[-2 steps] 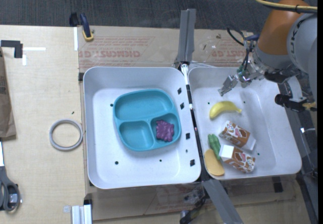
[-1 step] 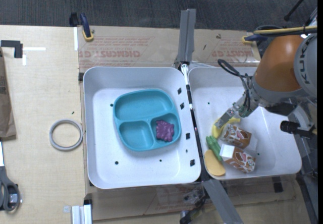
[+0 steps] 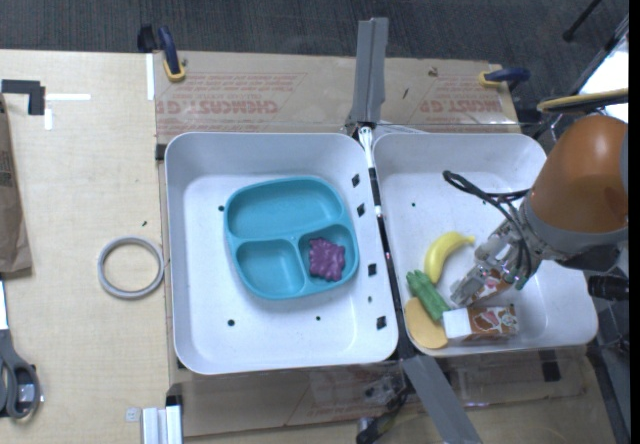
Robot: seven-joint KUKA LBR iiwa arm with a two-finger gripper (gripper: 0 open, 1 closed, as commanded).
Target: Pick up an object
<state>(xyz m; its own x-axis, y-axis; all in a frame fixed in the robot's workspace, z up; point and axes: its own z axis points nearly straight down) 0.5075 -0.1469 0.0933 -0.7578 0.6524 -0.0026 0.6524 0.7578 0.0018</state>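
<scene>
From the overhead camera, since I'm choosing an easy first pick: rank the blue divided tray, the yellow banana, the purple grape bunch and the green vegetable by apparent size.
1. Blue divided tray, by far the largest.
2. Yellow banana.
3. Green vegetable, close to the banana, so that order is unsure.
4. Purple grape bunch, smallest.

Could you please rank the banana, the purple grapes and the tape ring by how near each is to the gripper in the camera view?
From the gripper:
1. Banana, just left of it in the right bin.
2. Purple grapes, in the teal tray's lower-right compartment, left bin.
3. Tape ring, on the bench outside the bins, far left.
</scene>
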